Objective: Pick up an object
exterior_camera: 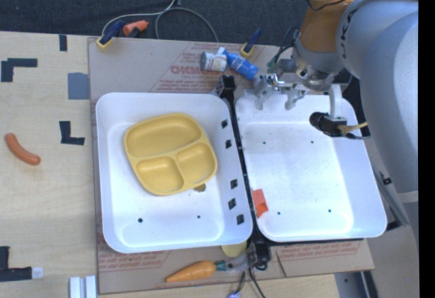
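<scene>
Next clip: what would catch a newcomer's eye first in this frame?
The yellow divided plate lying in the left bin stands out most. Next comes the big grey arm with its orange band, reaching in from the right, its gripper over the far edge of the right bin. A carrot lies on the bench in front of the bins.
</scene>
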`<control>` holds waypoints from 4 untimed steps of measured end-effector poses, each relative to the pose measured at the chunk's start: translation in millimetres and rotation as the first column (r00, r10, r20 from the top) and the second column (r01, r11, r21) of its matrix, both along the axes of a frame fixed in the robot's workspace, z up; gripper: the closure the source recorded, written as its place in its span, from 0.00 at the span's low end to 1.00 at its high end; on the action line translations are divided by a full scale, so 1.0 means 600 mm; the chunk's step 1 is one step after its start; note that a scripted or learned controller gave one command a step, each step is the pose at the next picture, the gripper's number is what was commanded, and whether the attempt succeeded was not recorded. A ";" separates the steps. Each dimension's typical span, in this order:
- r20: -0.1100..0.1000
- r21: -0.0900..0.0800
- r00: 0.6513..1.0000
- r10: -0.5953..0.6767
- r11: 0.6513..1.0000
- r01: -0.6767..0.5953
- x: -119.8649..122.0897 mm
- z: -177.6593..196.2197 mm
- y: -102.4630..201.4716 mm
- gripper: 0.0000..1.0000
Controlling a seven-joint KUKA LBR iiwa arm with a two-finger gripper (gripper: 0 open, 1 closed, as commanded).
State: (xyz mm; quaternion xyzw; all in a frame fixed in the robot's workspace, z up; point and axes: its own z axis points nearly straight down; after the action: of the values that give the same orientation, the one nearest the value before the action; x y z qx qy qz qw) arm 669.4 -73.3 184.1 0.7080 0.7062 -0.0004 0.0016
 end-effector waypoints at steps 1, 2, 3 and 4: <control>-0.009 0.004 1.000 0.005 1.000 -0.005 -0.144 0.000 0.100 0.00; 0.004 -0.001 1.000 0.001 1.000 -0.001 -0.009 0.001 -0.019 0.00; -0.004 0.005 1.000 0.011 1.000 -0.011 -0.055 0.000 0.131 0.00; -0.004 0.000 1.000 -0.002 1.000 0.002 -0.085 0.000 0.028 0.00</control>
State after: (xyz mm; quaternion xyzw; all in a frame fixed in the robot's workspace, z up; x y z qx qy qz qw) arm 618.6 -56.6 184.1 0.7087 0.7055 -0.0019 0.0002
